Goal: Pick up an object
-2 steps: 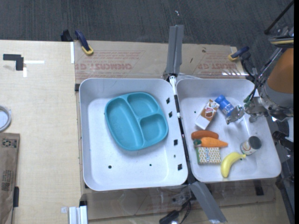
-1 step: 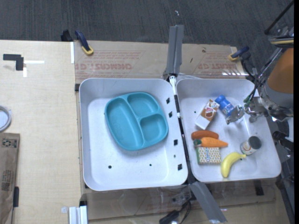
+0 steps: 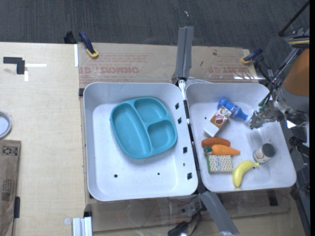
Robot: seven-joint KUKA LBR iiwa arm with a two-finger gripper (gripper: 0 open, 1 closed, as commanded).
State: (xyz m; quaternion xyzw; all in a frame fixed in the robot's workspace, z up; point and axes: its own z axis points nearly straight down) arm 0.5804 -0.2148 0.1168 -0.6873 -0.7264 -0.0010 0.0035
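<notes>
On the far left of the surface (image 3: 39, 132) lie a roll of tape (image 3: 3, 125) at the edge and a brown paper bag (image 3: 9, 176) below it. The left bin (image 3: 93, 181) holds a teal divided plate (image 3: 143, 127), three compartments, lying a little tilted toward the bin's upper middle. The right bin (image 3: 280, 178) sits just beside it, the two rims touching along the centre.

In the right bin, from its left: a small carton with a red and white label (image 3: 218, 120) lies slanted, touching a blue bottle (image 3: 232, 109) at its upper right. Below them an orange-red sausage-like toy (image 3: 215, 142) rests against a toy carrot (image 3: 225, 151), and just under the carrot sits a small square packet (image 3: 219, 164). A banana (image 3: 242, 172) lies near the bin's lower wall, its tip just beside a small can (image 3: 264, 153) lying on its side.

The gripper (image 3: 257, 120) hangs over the bin's right part, above the can and right of the blue bottle, apart from both. Whether it is released or clenched cannot be told; nothing is seen between its tips.
</notes>
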